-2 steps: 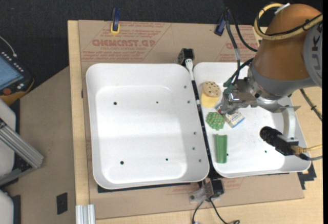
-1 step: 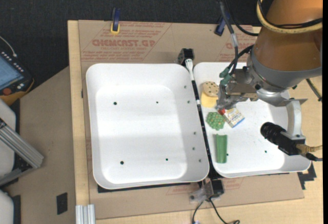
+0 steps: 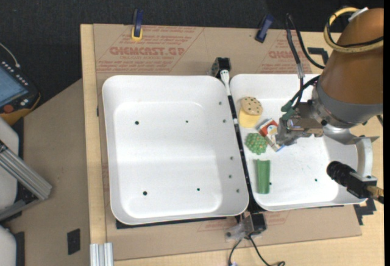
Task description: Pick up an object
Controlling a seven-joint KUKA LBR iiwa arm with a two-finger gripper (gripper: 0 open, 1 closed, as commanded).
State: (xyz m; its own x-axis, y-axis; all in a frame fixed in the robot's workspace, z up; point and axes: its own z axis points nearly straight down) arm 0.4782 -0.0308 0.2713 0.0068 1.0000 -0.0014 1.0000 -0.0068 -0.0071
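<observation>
The right bin [image 3: 304, 195] holds several small objects near its left side. A tan cookie-like disc [image 3: 250, 105] lies on a yellow block [image 3: 248, 117]. Below them sit a red and white item [image 3: 267, 129], a green bumpy ball [image 3: 256, 143] and a green oblong block [image 3: 262, 175]. My gripper [image 3: 285, 136] reaches down from the grey arm with the orange band [image 3: 356, 64], just right of the red and white item and the green ball. Something blue and white shows at its tips.
The left bin [image 3: 167, 149] lies beside the right one, with a black divider strip [image 3: 234, 131] between them. Both rest on a cardboard sheet [image 3: 152, 45] held by blue clamps [image 3: 137, 22]. A black fitting [image 3: 347, 176] on the arm hangs over the right bin's lower right corner.
</observation>
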